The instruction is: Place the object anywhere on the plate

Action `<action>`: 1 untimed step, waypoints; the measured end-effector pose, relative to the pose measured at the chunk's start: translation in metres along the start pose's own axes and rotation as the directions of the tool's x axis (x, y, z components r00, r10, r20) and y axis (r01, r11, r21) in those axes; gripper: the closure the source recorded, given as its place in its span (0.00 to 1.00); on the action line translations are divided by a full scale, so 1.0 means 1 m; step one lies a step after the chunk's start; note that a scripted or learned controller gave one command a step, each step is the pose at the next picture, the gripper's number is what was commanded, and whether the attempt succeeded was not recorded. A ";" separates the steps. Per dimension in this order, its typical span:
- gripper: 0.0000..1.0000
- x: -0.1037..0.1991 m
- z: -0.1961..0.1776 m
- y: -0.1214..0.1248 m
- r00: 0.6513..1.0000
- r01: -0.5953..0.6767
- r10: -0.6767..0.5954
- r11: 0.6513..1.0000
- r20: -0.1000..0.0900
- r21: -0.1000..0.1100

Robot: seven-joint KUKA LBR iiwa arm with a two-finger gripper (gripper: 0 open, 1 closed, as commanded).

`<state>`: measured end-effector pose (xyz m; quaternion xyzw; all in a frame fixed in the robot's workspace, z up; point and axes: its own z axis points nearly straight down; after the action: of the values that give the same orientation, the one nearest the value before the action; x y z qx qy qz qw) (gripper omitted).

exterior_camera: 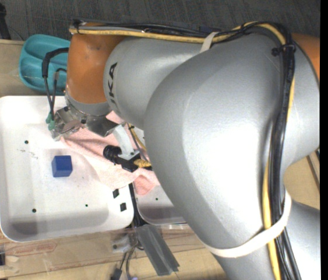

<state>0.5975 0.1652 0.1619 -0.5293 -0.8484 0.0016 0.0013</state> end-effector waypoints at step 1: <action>1.00 -0.047 0.012 0.006 0.997 -0.082 0.082 0.997 0.001 -0.003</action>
<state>0.6235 0.1260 0.1495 -0.5636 -0.8260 0.0007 0.0002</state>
